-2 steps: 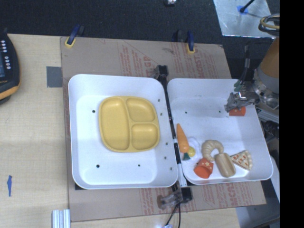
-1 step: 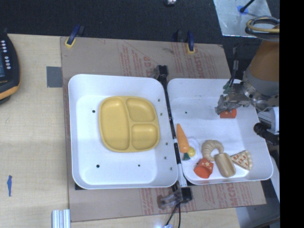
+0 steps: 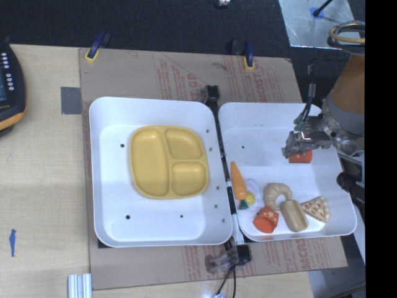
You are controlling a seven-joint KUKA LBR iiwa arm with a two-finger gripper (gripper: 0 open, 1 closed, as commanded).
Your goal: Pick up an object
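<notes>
Gripper [image 3: 302, 146] hangs low over the right bin [image 3: 260, 113], toward its three o'clock side, directly above a small red-orange object [image 3: 301, 158] that peeks out beneath it. From this angle nobody can tell whether the pincer is open or closed, nor whether it has the red piece between its tips.

That red piece sits apart from the other toys, which cluster along the bin's six o'clock edge: a carrot [image 3: 237, 176] at about eight o'clock, a red strawberry-like piece [image 3: 267, 220], a tan croissant [image 3: 276, 192], a bread roll [image 3: 293, 215] and a pizza slice [image 3: 316, 208] toward five o'clock. The left bin [image 3: 105, 166] holds a yellow divided plate [image 3: 167, 161].

The red object looks like hollow toy plastic: light, stiff, smooth and probably slippery, so it may squirt sideways under an off-centre pinch. A hold across its widest middle, fingers straddling it squarely, seems safest. Being isolated, it offers free room on every side, with the bin wall at three o'clock the only near obstacle.
</notes>
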